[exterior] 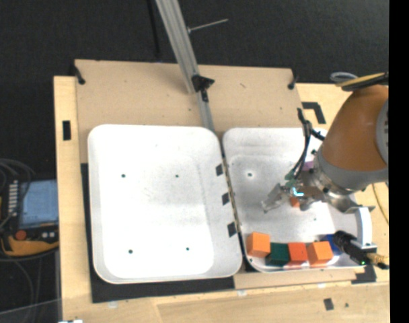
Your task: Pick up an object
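My gripper [277, 198] hangs over the middle of the right bin [258, 153], under the grey and orange arm that comes in from the right. A small orange-red thing [296, 204] shows right beside the gripper, partly hidden by it; I cannot tell whether it is held. Along the bin's front wall lie an orange block [259, 243], a dark green block [280, 253], two more orange blocks [298, 252] [319, 251] and a blue piece [334, 242].
The left bin [157, 200] sits beside the right one, with a row of dark clips on the shared edge [228, 197]. A slanted metal rail [181, 42] rises from the bench behind the bins.
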Controlling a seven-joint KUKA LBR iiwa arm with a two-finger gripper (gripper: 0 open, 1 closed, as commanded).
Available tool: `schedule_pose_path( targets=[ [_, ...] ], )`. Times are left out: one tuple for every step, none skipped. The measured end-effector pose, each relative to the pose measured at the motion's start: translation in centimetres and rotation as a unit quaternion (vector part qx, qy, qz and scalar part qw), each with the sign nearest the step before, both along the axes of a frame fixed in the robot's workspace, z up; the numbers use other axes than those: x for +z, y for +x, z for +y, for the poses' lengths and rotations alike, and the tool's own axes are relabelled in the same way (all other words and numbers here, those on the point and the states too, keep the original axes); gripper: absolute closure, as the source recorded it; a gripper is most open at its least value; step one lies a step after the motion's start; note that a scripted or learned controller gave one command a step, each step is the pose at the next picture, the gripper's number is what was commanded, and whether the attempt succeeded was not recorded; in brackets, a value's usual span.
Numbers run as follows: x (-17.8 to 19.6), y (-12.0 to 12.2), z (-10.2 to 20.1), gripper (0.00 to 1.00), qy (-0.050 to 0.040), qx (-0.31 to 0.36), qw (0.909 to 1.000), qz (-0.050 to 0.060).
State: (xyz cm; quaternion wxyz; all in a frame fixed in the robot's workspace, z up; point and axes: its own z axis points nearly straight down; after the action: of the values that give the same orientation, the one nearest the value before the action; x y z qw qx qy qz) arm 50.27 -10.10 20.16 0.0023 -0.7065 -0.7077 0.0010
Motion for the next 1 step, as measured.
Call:
schedule_pose_path(
  targets=[
    [0.22,0.12,-0.01,0.0,-0.0005,-0.002,1.0,-0.003]
  ],
)
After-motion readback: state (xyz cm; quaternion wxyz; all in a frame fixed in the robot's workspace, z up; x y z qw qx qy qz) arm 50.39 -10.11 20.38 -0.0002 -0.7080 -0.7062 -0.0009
